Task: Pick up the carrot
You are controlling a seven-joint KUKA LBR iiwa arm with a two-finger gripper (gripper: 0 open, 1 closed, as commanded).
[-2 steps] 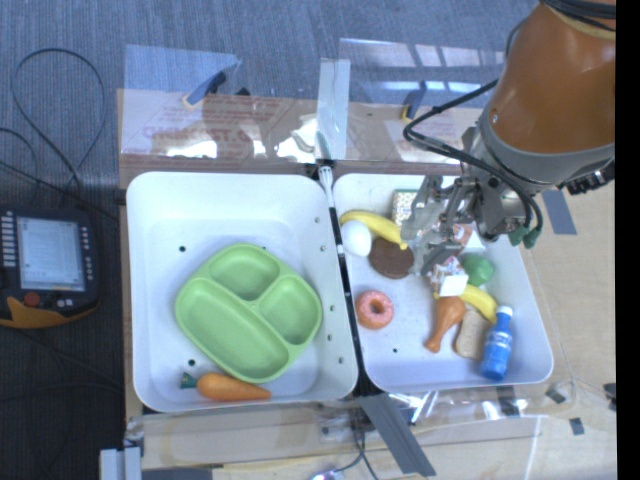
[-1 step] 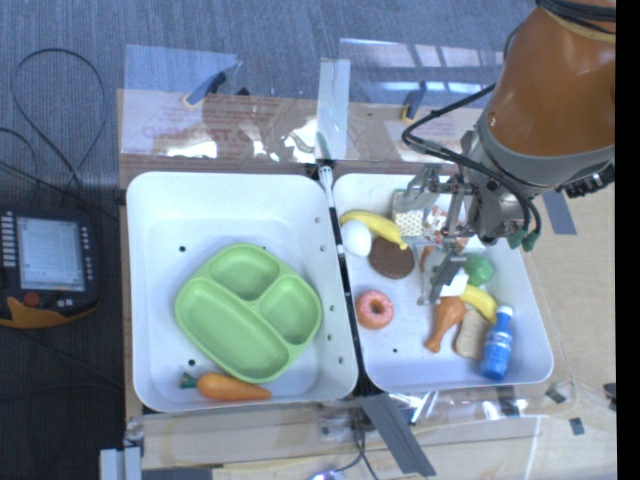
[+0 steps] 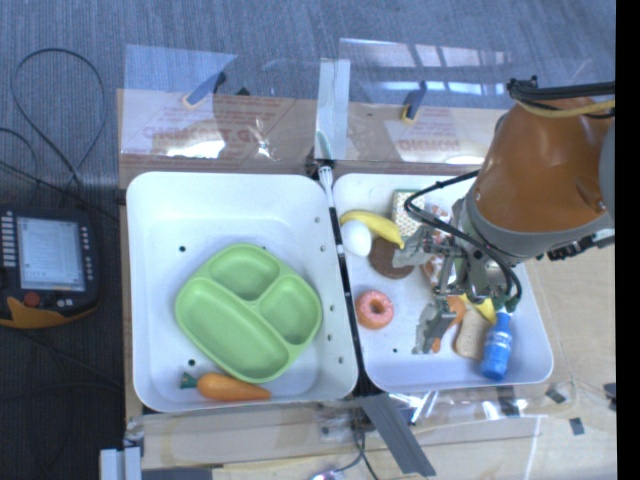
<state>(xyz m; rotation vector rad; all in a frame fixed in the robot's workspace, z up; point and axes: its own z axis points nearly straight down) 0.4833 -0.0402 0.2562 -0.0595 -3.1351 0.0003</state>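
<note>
Orange and tapered, the carrot (image 3: pixel 232 389) lies flat along the near wall of the left bin (image 3: pixel 160 208), its dark green stub end pointing left and its thin tip pointing right toward the divider between the bins. It sits just beside the near edge of the green divided plate (image 3: pixel 250 311), possibly touching the rim, though the angle makes that hard to judge. The plate, with three compartments, rests tilted across the middle of the left bin's floor.

Across the divider, the right bin (image 3: pixel 530 368) carries the clutter. A pink frosted doughnut (image 3: pixel 375 309) lies near the divider, with a white egg (image 3: pixel 355 237) and a yellow banana (image 3: pixel 374 226) farther back, and a brown round piece (image 3: pixel 386 259) just beside them. A blue bottle (image 3: pixel 497 344) lies in the near right corner, next to a tan piece that looks like bread (image 3: pixel 467 340).

The gripper (image 3: pixel 432 333) hangs low in the right bin, between the doughnut and the blue bottle, well apart from the carrot. Its fingers are lost among cables and nearby items, so I cannot tell whether they are spread or closed, or on anything. The grey arm with its orange band (image 3: pixel 545 173) looms over the right bin's far right side.

On the dark floor to the left of the bench rests a teach pendant (image 3: pixel 45 258) with its black cable looping behind it.
</note>
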